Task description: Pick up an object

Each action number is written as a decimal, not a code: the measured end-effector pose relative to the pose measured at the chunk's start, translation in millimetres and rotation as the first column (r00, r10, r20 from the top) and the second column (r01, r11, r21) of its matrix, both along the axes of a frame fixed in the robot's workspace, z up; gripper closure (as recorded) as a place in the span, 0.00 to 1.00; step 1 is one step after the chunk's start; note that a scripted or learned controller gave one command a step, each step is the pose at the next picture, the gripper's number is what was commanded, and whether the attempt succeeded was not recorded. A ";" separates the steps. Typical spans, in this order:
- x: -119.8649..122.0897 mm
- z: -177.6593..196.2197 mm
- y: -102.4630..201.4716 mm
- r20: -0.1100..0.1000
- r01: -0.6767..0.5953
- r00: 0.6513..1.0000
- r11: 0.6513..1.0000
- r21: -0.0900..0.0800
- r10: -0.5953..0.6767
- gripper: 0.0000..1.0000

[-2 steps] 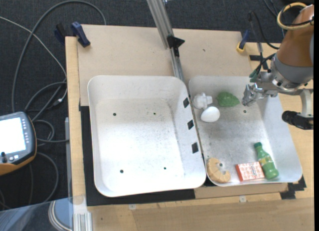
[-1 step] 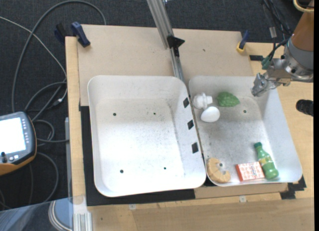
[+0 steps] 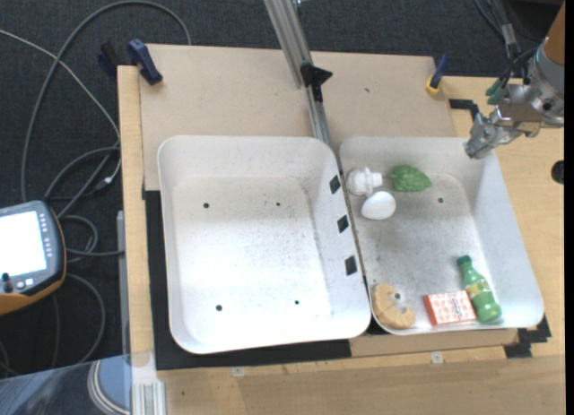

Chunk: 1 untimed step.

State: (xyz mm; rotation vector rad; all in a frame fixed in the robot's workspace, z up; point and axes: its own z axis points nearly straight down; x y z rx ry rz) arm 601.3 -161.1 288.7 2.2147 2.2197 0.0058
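the crumpled green leaf-shaped toy lies near the top of the right-hand shallow white bin, touching nothing but close beside a white knobbed piece, its long axis running roughly left-right; it is the nearest thing to the hand, lying to that hand's left and slightly lower in the view. the hand hangs over the bin's upper right rim on the grey arm's wrist, tipped downward, holding nothing; how far it is open i cannot tell.

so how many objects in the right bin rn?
5: white piece and green lump at the far end; bagel-like round, red box, green bottle along the near edge.
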 end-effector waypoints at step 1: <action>21.4 -12.4 56.7 -0.004 -0.005 1.000 1.000 0.003 0.005 1.00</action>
